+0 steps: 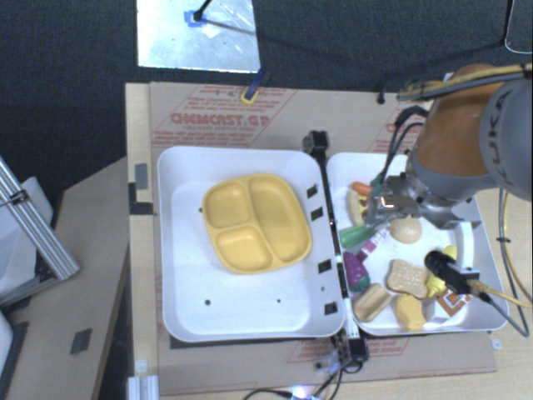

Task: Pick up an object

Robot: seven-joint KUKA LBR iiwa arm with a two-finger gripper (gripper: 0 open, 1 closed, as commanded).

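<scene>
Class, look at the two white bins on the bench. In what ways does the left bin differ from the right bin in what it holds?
The left bin holds a single yellow divided tray; the right bin holds a jumble of small toy foods, such as a toast slice. The arm's gripper reaches into the right bin, not the left bin. Both are shallow, white, and sit side by side.

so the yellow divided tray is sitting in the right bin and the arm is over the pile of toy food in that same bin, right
Not quite. The camera view shows the yellow divided tray lying in the left bin, not the right one. The rest holds: the arm is over the pile of toy food in the right bin.
</scene>
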